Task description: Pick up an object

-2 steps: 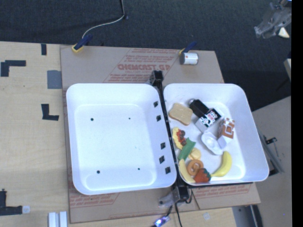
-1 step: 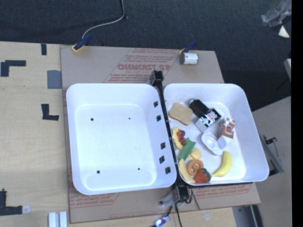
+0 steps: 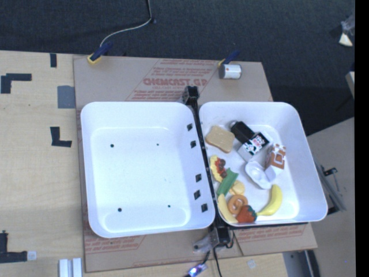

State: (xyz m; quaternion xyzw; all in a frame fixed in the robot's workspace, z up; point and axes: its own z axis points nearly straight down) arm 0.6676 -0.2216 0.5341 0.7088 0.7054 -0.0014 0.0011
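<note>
Camera view, right bin point(image 3: 300, 154): toy food, all at hand for you. Banana point(image 3: 273, 201) near the front right wall, long axis front-to-back, curved; toast point(image 3: 219, 138) by the divider. Gripper state: you cannot tell.

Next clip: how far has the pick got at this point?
Nothing looks done yet. All the items lie in the right bin: toast, banana, black-and-white box and the rest, clustered toward its left side. The left bin holds no items. Nothing is in hand. Left to do: the whole pick, namely reach in, close on one item and lift it.
</note>
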